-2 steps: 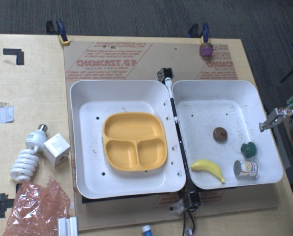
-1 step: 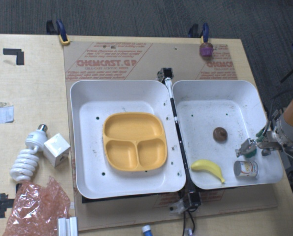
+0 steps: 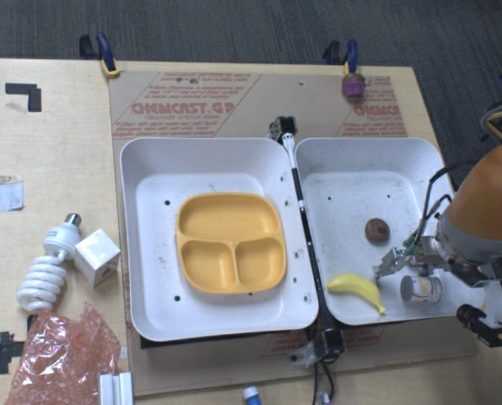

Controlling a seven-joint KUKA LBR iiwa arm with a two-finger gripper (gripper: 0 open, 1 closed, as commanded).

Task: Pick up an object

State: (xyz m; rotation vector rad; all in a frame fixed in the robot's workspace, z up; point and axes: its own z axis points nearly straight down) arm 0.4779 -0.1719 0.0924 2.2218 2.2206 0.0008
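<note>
At the front edge of the bench, closest to where I stand, a crumpled sheet of pinkish plastic wrap [image 3: 61, 353] lies at the left corner, with a spiral light bulb [image 3: 48, 268] and a small white cube [image 3: 97, 256] just behind it on the bare wood. Further along the front, in the right bin [image 3: 352, 163], a banana [image 3: 358, 290] rests near the front wall, and just beside it to the right stands a small grey can [image 3: 421, 289] lying on its side. The gripper [image 3: 396, 264] hangs low over that same corner, above the gap between the banana and the can; its fingers are metal and thin, and I cannot tell whether they are apart or together, but nothing is seen clamped in them. The grey arm [image 3: 487, 209] with its orange band fills the right side behind it. A little further back in the right bin sits a small brown ball [image 3: 377, 230], well apart from the banana. The left bin [image 3: 149, 226] holds a yellow divided plate [image 3: 231, 243] lying flat in its middle. At the far edge of the board, beyond the bins, a small purple thing [image 3: 353, 85] sits near a blue clamp [image 3: 350, 55].
</note>
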